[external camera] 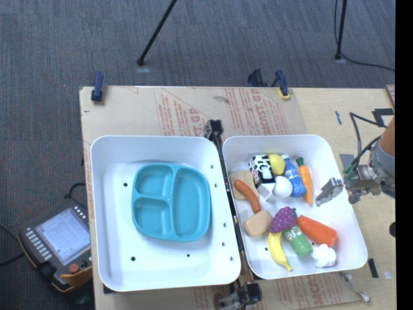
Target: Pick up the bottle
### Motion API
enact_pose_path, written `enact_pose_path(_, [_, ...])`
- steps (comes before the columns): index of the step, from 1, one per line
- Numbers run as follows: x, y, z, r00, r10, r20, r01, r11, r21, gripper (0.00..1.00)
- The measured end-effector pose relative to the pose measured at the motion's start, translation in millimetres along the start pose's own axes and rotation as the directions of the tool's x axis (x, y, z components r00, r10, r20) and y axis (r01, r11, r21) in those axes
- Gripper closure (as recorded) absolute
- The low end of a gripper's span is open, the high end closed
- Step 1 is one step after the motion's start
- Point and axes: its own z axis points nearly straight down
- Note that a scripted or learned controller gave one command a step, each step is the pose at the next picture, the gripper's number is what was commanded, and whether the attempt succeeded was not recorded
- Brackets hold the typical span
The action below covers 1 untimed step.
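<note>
A small green bottle (pixel 297 240) lies in the right bin (pixel 344 206), toward its front, between a banana (pixel 278 248) and an orange carrot (pixel 317 230). A blue and white container (pixel 295 179) lies further back, beside a second, thinner carrot (pixel 307 184). My gripper (pixel 329 191) hangs over the right side of this bin, to the right of the pile and apart from the green bottle. Nothing shows in it.
The right bin also holds a cow-patterned toy (pixel 261 167), a yellow ball (pixel 277 164), a white egg (pixel 282 186), a sausage (pixel 247 194), bread (pixel 258 224), purple grapes (pixel 282 219) and a white item (pixel 324 256). A blue divided plate (pixel 171 201) lies in the left bin (pixel 110 173).
</note>
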Motion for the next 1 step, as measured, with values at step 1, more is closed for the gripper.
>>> enact_pose_path(1, [0.1, 0.4, -6.0, 1.000, -0.003, -0.004, 0.003, 1.000, 0.007, 1.00])
